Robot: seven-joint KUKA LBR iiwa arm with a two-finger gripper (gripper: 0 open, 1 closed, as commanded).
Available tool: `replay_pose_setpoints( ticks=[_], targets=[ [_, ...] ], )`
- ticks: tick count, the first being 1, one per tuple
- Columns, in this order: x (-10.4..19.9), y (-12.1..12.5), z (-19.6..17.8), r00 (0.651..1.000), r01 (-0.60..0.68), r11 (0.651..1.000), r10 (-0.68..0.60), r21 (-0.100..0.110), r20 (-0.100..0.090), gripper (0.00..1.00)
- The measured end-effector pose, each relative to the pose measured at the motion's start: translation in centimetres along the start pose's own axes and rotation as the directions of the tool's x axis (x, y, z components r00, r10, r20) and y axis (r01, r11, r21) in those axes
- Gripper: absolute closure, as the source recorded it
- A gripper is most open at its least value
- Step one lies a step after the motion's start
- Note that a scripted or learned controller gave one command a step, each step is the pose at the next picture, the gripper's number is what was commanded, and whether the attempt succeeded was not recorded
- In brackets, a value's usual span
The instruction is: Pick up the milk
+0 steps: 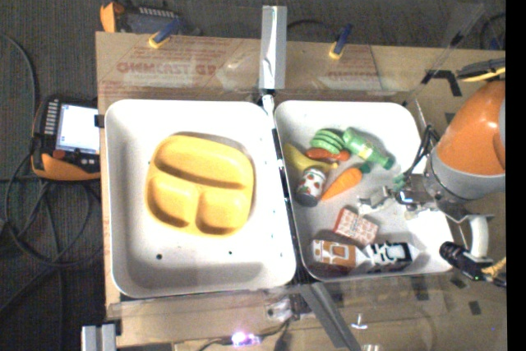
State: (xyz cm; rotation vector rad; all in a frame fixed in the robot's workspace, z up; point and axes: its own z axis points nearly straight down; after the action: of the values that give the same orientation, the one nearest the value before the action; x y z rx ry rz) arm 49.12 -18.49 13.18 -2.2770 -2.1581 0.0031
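You had a dark grey carpeted floor (74, 4) around the brown cardboard-covered tabletop (197, 66), with thin black cables (25, 201) trailing across it at left and an orange-cased handheld screen (70, 137) lying beside the tabletop's left edge.

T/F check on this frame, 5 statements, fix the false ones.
1. The yellow tray sits in the left bin. True.
2. The carrot lies in the left bin. False: it is in the right bin, among the other toys.
3. The milk, a black-and-white carton, lies on its side near the right bin's front edge. True.
4. The gripper has the milk between its fingers. False: the gripper is apart from the milk, which lies in the bin.
5. The green bottle is next to the yellow tray. False: it is in the right bin, behind the carrot.
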Motion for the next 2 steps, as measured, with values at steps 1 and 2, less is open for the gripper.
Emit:
replay_pose_setpoints(
  ticks=[1, 2],
  targets=[
    [5.36, -0.38, 3.92, 0.916, 0.401, 0.916, -0.4, -0.02, 0.012, 0.0],
    [5.36, -0.38, 3.93, 0.916, 0.401, 0.916, -0.401, -0.02, 0.012, 0.0]
  ],
)
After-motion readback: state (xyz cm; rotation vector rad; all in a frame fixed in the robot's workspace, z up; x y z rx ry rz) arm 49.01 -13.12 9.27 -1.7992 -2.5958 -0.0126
